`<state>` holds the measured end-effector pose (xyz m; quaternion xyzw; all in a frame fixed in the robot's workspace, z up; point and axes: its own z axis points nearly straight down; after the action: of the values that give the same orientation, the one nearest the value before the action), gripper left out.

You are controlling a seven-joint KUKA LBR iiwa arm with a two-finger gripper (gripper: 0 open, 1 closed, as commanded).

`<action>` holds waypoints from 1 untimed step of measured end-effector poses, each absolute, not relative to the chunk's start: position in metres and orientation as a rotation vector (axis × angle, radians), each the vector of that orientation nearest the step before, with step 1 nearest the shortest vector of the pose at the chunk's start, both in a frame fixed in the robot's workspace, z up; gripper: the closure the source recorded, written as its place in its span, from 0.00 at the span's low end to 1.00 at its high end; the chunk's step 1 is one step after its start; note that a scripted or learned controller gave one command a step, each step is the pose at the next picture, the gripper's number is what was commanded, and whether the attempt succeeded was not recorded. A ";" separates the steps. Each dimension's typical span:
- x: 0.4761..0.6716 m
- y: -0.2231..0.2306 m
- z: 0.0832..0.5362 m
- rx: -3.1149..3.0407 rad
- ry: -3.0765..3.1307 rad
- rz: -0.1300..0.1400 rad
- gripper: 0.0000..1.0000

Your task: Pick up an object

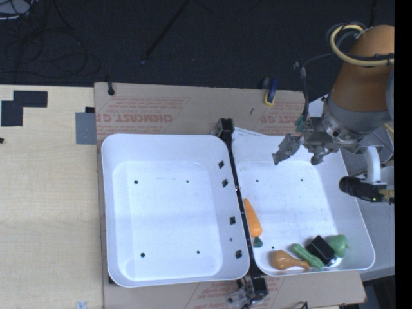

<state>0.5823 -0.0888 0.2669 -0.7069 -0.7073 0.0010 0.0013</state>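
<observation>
The right bin [302, 192] holds an orange carrot-shaped toy [252, 219] lying against its left wall. Along its front edge lie a tan pear-shaped toy [284, 259], a green stick-like piece [306, 255], a small black block [320, 249] and a green rounded toy [337, 243]. My gripper [301, 150] hangs over the bin's far edge, well above and behind these objects, with its two dark fingers spread apart and nothing between them.
The left bin [168, 208] sits beside the right one, with a black divider with clips [233, 192] between them. A blue and yellow clamp [270, 91] stands at the cardboard's back edge. A black cylinder [360, 188] juts in at the right.
</observation>
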 end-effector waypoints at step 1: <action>0.594 -0.085 0.142 -2.214 -2.216 0.012 0.00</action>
<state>0.5939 -0.0854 0.1421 -0.7068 -0.7074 0.0037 0.0048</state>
